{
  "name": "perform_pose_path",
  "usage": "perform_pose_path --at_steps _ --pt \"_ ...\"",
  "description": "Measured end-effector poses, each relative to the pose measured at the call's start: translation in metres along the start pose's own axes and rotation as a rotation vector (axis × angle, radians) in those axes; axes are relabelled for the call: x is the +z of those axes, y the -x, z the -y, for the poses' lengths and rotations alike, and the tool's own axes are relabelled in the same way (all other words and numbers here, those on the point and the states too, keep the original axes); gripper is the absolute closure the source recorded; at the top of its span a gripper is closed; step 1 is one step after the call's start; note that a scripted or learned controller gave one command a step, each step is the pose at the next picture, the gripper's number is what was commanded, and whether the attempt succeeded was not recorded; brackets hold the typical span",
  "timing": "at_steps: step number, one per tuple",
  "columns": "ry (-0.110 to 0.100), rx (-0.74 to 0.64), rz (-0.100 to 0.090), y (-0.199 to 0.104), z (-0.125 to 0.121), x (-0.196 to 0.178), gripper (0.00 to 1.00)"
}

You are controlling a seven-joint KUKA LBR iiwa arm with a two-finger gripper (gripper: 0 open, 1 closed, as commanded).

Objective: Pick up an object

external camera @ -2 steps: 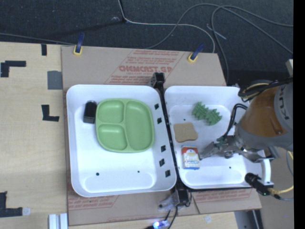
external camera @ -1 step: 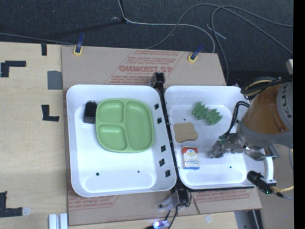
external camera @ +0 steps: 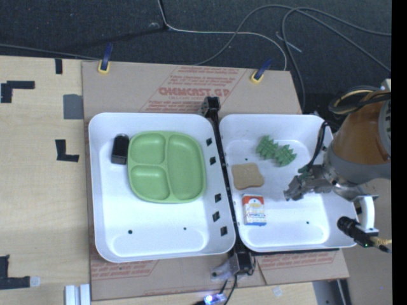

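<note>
Camera view: pincer (external camera: pixel 294 192), grip state unclear, hovers right of toast (external camera: pixel 247 176) and carton (external camera: pixel 254 210).

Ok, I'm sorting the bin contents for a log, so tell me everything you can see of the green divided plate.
The light green divided plate looks like matte plastic, a rounded square with three compartments: two smaller ones on its left, one long one on its right. It lies flat in the left white bin, toward the upper middle, with nothing in its compartments. A small black block sits against its upper-left rim.
</note>
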State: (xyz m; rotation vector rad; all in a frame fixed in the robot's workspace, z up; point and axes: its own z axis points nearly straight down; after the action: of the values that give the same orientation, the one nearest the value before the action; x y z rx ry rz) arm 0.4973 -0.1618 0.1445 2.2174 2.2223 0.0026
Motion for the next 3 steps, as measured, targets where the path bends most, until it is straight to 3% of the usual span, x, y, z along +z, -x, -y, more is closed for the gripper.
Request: perform_pose_path --at_steps 2,3 --pt "0.003 0.000 0.002 -0.006 -0.011 -0.123 1.00" --pt "-0.003 -0.003 -0.001 -0.052 -0.039 -0.110 1.00"
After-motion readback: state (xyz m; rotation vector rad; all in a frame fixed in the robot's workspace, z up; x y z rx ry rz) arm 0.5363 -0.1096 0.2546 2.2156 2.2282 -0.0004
